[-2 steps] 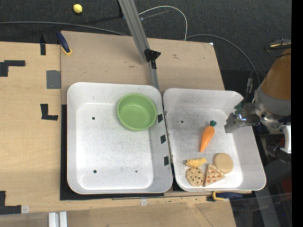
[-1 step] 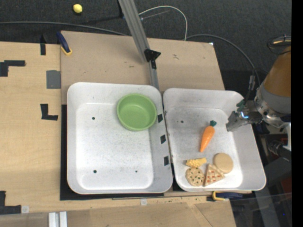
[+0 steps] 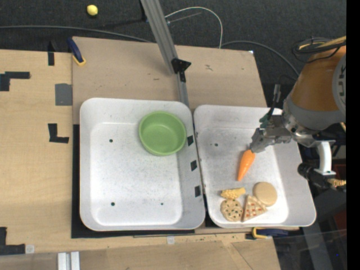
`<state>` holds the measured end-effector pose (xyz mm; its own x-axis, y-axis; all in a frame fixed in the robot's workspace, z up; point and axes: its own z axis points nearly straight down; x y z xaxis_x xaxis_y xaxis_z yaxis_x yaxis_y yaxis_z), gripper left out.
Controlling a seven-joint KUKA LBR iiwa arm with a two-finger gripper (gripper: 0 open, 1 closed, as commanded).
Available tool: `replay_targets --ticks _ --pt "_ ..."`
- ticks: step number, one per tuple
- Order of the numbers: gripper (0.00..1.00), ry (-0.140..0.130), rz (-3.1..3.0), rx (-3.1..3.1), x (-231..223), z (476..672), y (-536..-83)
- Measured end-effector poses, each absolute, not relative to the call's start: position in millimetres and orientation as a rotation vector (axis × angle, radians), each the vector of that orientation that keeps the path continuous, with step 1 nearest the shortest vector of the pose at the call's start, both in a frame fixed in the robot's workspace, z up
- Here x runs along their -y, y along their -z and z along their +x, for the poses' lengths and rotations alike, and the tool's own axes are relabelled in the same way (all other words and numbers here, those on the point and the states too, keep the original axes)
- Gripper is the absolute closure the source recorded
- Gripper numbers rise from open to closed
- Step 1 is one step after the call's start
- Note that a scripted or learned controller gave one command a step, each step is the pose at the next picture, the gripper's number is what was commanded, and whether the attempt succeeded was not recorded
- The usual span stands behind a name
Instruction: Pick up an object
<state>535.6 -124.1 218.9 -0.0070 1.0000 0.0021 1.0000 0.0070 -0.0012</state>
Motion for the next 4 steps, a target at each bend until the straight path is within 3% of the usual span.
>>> replay_targets --ticks 4 --pt "1.0 -0.003 -2.211 2.228 -93.2 539.7 -219.2"
